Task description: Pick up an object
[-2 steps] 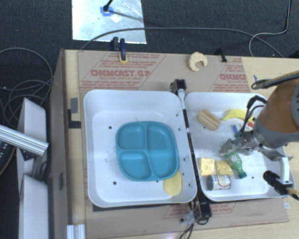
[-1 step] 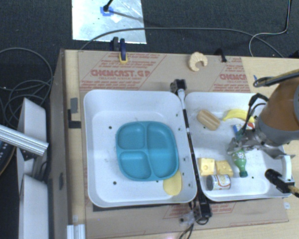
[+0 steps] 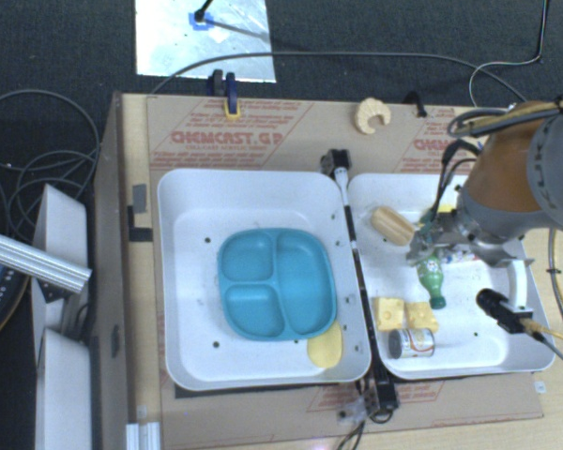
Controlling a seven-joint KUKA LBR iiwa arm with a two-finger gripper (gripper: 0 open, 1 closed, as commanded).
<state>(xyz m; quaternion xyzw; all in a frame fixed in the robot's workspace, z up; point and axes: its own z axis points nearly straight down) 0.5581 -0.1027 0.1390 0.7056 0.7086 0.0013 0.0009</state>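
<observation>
The gripper point(image 3: 433, 243) hangs over the middle of the right bin point(image 3: 471, 341), at the end of the grey and orange arm point(image 3: 518, 172) that comes in from 3 o'clock. Whether the gripper is spread or closed cannot be told from this height, since the wrist hides its tip. The green bottle point(image 3: 433, 281) lies directly at its 6 o'clock, neck end up against the underside of the gripper and its darker cap end pointing toward 5 o'clock. It is not clear whether the bottle is gripped or only lies just beneath. At the gripper's 10 o'clock, close by, a tan wooden cylinder point(image 3: 391, 223) rests on the bin floor, tilted across it. At the bottle's 7 o'clock sits a yellow cheese block point(image 3: 388, 313), with a second small yellow block point(image 3: 421, 316) just beside it at its 3 o'clock. A small metal can point(image 3: 411, 343) lies on its side at their 6 o'clock, near the bin's front wall. The left bin point(image 3: 183, 209) holds a blue divided plate point(image 3: 277, 284), and a yellow piece point(image 3: 326, 348) pokes out from under the plate's rim at 5 o'clock. Outside the bins, on the cardboard sheet point(image 3: 263, 134), a pale crescent-shaped object point(image 3: 372, 115) lies at the right bin's 12 o'clock.
</observation>
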